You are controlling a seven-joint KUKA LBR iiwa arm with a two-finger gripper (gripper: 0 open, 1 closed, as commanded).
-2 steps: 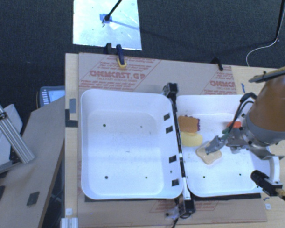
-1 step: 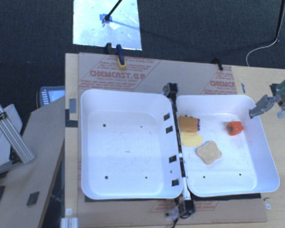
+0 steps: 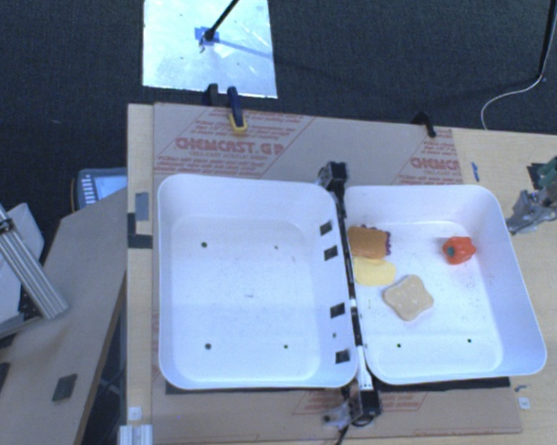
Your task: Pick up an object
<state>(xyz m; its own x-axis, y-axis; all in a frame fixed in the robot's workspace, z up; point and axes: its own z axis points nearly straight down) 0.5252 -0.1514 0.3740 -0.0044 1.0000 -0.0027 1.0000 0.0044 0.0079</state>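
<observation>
Beige cracker [image 3: 408, 297] sits nearest, right bin [image 3: 505, 271], w/ yellow slice [image 3: 375, 272], brown toy [image 3: 368, 241], red pepper [image 3: 458, 250]. Gripper [image 3: 546, 194] at right edge (claw state: can't tell). Approach step; next: descend over one.

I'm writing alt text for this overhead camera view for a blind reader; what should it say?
Two shallow white bins sit side by side on a bench. The right bin holds four small items: an orange-brown piece, a pale yellow piece, a tan bread-like piece and a red-orange pepper-like toy. The robot's gripper sits at the right edge.
</observation>
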